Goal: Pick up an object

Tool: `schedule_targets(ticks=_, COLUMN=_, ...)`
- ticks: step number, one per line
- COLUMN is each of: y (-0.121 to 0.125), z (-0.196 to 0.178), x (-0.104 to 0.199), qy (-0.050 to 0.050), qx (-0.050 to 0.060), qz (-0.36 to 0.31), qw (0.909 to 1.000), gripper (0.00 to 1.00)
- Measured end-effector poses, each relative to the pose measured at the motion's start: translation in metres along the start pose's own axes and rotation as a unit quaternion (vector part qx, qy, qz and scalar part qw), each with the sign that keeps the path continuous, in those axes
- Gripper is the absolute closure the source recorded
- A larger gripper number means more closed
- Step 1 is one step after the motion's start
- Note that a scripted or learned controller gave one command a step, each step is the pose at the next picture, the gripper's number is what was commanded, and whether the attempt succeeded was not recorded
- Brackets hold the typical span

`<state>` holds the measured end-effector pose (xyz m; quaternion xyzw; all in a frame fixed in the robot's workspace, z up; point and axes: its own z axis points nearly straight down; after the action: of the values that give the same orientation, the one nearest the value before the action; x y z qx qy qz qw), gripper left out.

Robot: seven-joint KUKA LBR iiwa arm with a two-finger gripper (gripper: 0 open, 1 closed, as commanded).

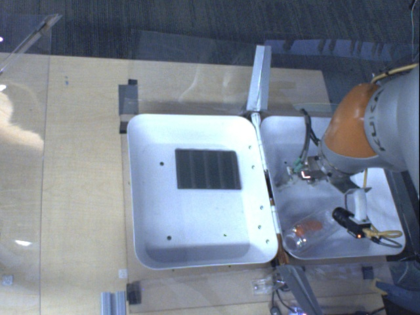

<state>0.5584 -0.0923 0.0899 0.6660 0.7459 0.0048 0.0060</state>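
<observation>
Partly, arm (pixel 374 126) covering right bin (pixel 283 140), claw (pixel 303 171) over it, clear object (pixel 304 232) indistinct.

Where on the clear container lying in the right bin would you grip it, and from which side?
Probably its middle, from straight above, closing across its short width. The clear container seems to lie on its side, its long axis slanting toward the view's lower-left corner of the right bin. That end sits close to the bin walls, so a sideways approach looks cramped.
</observation>
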Motion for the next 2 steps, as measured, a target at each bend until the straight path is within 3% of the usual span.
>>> schedule_targets(ticks=1, y=0.060, z=0.002, x=-0.007, qy=0.000, qx=0.001, qz=-0.124, qw=0.9923, gripper=0.00)
schedule_targets(ticks=2, y=0.008, z=-0.027, x=-0.025, qy=0.001, qx=0.005, qz=-0.031, qw=0.9995, gripper=0.00)
